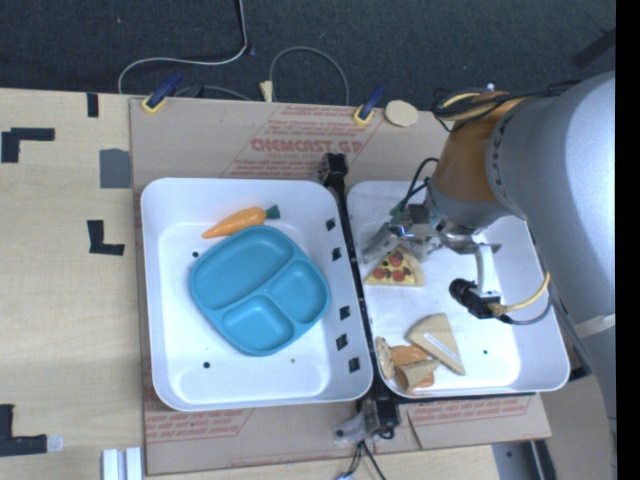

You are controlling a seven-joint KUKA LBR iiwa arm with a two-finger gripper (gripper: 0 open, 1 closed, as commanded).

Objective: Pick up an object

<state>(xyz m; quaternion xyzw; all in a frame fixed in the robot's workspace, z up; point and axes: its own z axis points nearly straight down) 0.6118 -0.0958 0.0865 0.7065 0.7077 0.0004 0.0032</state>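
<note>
In the right bin, a toy pizza slice lies near the left wall. My gripper hovers just above the slice's upper edge, on the end of the grey arm with its orange band. Nothing can be seen held in it. Nearer the front of the same bin lie a pale wedge-shaped piece and a brown and orange toy. The left bin holds a blue divided plate and an orange carrot behind it.
A black divider with clips runs between the two bins. A black cable with a plug hangs from the wrist over the right bin. The arm's big grey body covers that bin's right side. Wires lie behind the bench.
</note>
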